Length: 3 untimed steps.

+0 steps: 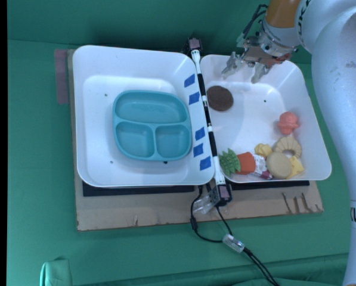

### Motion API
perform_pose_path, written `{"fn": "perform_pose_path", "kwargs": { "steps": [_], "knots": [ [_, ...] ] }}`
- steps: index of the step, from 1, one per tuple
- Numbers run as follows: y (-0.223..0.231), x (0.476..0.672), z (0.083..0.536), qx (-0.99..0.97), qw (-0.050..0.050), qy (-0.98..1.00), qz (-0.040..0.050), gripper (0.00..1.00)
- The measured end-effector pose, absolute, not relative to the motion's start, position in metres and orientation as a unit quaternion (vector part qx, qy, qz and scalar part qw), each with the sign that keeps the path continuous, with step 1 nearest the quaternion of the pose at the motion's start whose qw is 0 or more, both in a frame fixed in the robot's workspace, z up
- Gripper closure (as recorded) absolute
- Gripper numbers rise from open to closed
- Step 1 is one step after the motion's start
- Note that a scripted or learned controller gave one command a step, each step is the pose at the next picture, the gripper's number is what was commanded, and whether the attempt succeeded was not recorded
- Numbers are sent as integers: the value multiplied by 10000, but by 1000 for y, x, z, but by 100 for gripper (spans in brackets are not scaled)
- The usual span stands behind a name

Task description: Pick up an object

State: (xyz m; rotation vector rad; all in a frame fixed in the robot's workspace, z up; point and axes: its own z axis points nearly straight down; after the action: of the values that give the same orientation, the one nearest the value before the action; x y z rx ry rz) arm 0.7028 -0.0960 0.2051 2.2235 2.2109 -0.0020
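Claw (245, 68) hangs spread and unladen over the right bin's (312, 97) far edge, arm bent overhead.

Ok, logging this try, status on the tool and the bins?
Tool open, holding nothing, over right bin's far edge. Brown disc nearest, untouched. Other toys clustered at near corner. Path to disc unobstructed.

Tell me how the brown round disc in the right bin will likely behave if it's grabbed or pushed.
The brown disc lies flat and looks thin, so it probably won't roll or tip. Its low profile may leave the fingers little edge to catch. A push would likely slide it across the smooth white bin.
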Motion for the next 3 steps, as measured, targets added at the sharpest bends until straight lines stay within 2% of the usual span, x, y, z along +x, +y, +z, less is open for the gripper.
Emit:
{"fn": "perform_pose_path", "kwargs": {
  "steps": [3],
  "knots": [
    [-97, 701, 189, 7079, -4, 7063, -28, 0]
  ]
}}
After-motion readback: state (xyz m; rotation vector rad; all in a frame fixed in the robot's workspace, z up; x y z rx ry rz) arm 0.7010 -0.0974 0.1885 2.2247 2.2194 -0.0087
